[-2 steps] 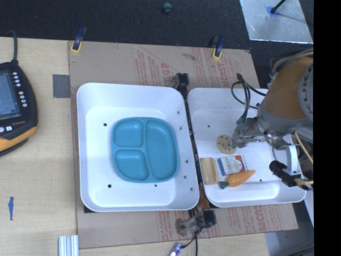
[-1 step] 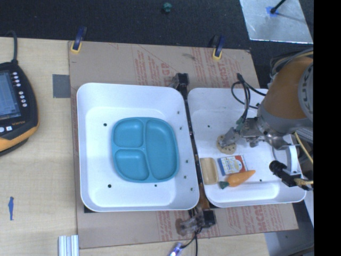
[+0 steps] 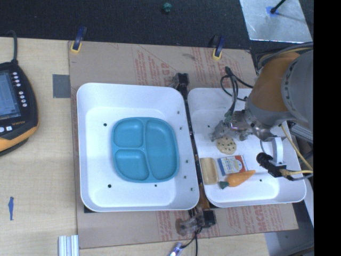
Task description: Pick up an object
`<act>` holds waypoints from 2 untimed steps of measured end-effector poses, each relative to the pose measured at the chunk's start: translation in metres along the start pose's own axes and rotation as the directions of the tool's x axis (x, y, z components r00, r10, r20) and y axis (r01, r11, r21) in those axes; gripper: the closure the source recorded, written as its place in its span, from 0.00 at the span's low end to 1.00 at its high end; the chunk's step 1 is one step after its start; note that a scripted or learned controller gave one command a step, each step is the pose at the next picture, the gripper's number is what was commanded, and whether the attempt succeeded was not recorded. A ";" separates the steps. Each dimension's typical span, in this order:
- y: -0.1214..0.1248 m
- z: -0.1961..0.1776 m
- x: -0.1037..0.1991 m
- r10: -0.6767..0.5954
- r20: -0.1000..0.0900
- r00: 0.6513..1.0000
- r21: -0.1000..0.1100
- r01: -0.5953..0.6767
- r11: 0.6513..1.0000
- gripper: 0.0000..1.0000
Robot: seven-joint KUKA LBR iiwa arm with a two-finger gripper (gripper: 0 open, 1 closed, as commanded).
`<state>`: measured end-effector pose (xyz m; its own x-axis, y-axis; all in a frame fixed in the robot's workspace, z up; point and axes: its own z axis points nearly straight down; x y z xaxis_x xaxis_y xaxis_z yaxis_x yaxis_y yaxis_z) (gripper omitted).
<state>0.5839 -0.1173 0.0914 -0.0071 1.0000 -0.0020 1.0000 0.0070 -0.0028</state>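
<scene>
Gripper (image 3: 228,131) is hovering in the right bin (image 3: 210,103), just above the cookie (image 3: 226,144); I'm seeing too little to judge its grip. Nearby are lying a carrot (image 3: 238,178) and a small box (image 3: 230,165).

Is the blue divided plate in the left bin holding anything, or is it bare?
Bare. All three compartments of the blue plate show plain blue; the cookie and carrot lie in the right bin.
</scene>
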 end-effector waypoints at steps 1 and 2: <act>0.040 -0.001 0.019 0.003 -0.003 1.000 -0.001 -0.003 1.000 0.00; -0.064 0.000 -0.005 0.002 -0.001 1.000 0.002 -0.002 1.000 0.00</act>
<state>0.5198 -0.1231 0.0913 -0.0048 1.0000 -0.0008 1.0000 0.0048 -0.0049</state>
